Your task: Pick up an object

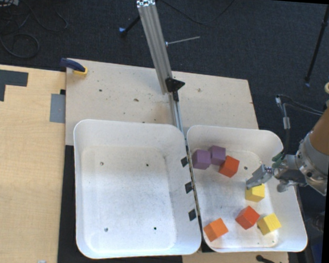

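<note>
Right bin point(250, 135), white, shallow, on worktop point(128, 90): two purple cubes point(209, 156) touching near the far wall; red-orange cube point(229, 166) just beside them; yellow cube point(255, 193) mid-bin; red cube point(247, 217), second yellow cube point(269, 224) and orange cube point(216, 229) along the near side. Left bin point(94, 150), white. Arm enters from the right; pincer point(260, 178) poised just above the mid-bin yellow cube, whether released or clenched I cannot tell, nothing seen held
</note>
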Controlling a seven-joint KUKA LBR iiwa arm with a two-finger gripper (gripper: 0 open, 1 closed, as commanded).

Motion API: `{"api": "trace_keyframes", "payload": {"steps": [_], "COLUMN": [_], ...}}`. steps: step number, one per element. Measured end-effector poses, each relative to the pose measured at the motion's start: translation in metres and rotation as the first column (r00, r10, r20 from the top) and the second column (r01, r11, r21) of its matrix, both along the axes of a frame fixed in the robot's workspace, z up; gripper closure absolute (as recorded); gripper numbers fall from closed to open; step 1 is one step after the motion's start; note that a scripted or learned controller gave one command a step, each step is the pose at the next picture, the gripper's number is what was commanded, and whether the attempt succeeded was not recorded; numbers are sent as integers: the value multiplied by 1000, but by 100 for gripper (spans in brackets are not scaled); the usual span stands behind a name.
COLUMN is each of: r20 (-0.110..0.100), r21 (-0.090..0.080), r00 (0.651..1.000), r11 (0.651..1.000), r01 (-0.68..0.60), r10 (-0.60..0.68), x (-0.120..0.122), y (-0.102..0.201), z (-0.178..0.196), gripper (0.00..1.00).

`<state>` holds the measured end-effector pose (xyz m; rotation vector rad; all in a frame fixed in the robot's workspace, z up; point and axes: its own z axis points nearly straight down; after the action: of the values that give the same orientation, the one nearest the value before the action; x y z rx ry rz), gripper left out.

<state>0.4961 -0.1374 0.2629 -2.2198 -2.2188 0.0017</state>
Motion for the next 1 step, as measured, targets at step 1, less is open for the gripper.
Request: {"api": "trace_keyframes", "payload": {"steps": [1], "r20": [1], "r21": [-1], "r00": [1000], "r11": [1000], "r01": [4], "r10": [-4], "x": [0], "y": [-1], "z": [0], "gripper": [0]}}
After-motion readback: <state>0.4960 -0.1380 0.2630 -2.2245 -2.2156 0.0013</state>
